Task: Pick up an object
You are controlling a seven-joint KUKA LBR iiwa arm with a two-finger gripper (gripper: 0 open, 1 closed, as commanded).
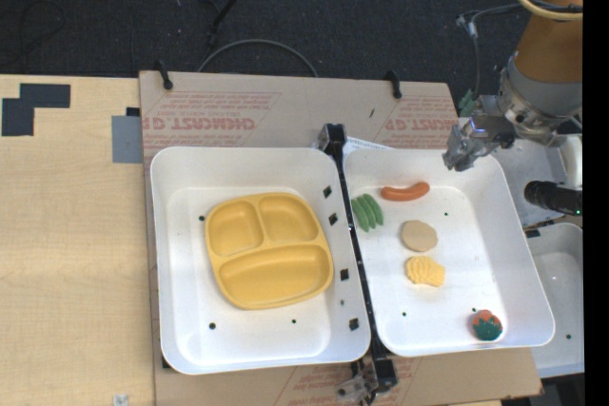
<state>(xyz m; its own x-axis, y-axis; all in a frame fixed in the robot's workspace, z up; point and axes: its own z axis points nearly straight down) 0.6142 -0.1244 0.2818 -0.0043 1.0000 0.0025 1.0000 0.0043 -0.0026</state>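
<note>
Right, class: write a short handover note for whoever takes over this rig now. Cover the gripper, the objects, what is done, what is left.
Gripper: above the right white bin's far corner, holding nothing visible.
In that bin: orange-red sausage, green bean pod piece, tan round patty, yellow ridged piece, small red-and-green item.
Left white bin: yellow divided plastic tray.
Done: nothing picked.
Left: pick one object.

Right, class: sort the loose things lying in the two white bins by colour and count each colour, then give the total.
Yellow: 2, the divided tray and a ridged piece
Green: 1, the bean pods
Orange-red: 1, the sausage
Tan: 1, the round piece
Red and green: 1, the small ball
Total: 6
</note>
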